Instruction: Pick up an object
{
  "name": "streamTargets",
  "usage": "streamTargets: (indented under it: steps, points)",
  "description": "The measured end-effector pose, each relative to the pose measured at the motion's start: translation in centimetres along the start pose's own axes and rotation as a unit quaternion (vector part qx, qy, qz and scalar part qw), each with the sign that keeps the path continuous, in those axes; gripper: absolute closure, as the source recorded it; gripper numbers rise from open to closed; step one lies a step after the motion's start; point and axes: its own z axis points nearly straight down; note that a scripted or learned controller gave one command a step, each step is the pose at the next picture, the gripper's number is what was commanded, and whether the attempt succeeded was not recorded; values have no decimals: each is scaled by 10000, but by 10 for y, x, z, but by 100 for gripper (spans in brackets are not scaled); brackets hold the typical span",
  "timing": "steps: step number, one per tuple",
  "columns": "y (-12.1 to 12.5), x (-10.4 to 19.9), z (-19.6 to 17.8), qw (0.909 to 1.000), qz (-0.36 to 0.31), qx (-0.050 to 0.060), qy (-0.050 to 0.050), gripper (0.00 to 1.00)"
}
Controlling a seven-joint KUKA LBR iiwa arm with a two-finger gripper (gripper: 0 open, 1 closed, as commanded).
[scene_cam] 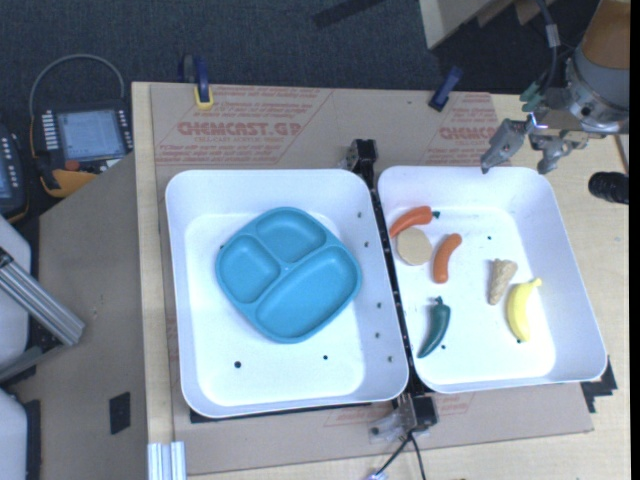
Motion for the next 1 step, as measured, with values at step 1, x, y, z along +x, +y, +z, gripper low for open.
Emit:
streamTargets:
  steps: [1]
  points:
    - [2,1,-8,10000,-13,-67,-10,0]
